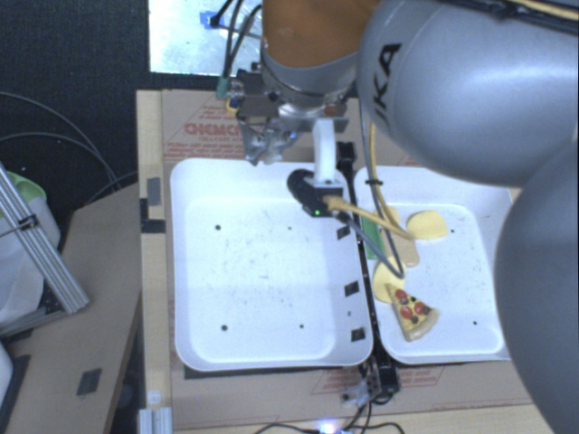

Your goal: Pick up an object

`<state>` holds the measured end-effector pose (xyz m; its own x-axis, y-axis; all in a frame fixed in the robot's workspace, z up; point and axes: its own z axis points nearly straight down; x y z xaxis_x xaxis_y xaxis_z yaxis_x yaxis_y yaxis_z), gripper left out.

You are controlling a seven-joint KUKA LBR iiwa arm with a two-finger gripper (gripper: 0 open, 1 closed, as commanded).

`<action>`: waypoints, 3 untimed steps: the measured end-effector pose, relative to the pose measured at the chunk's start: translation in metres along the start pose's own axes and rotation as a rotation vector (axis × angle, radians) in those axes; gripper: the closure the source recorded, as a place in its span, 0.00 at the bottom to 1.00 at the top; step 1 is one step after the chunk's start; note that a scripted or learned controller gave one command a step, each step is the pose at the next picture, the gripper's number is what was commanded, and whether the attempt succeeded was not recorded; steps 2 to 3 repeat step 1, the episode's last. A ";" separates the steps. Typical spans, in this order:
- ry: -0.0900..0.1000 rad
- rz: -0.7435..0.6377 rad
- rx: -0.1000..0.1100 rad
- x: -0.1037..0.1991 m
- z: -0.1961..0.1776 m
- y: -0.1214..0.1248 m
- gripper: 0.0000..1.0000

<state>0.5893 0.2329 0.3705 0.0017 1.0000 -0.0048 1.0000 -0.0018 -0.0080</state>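
My gripper (261, 149) hangs over the far edge of the left bin (244, 278), near its back wall, with nothing seen under it. The right bin (473, 328) holds the objects. A toy pizza slice (415, 315) lies near its front. A yellow oval piece (428, 225) lies further back. A tan stick-like piece (408, 247) lies between them, and a small yellow piece (388, 287) sits just left of the pizza slice. All of these lie well to the right of the gripper and nearer the camera.
The grey arm (452, 70) spans the upper right and hides the back of the right bin. A cardboard sheet (194, 125) lies under both bins. Metal rails (36, 251) stand off the bench at the left.
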 end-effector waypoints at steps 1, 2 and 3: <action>0.002 0.000 -0.005 -0.017 0.085 0.052 1.00; 0.002 0.000 -0.005 -0.017 0.085 0.052 1.00; 0.002 0.000 -0.005 -0.017 0.085 0.052 1.00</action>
